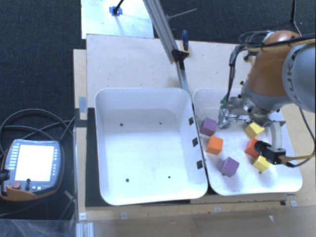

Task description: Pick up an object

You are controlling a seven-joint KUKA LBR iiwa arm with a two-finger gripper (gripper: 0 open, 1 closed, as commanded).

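camera view: the arm [281, 68] leans over the right bin [296, 181], its gripper [226, 116] low beside the purple cube [208, 126]. whether the claw is released or clenched, i cannot tell. that cube sits near the bin's left wall, turned corner-on, no long axis to speak of. i'd square the fingers to two flat faces and keep off the orange cube [214, 145] just below.

purple, orange, yellow blocks [214, 145]; white bins [143, 98]
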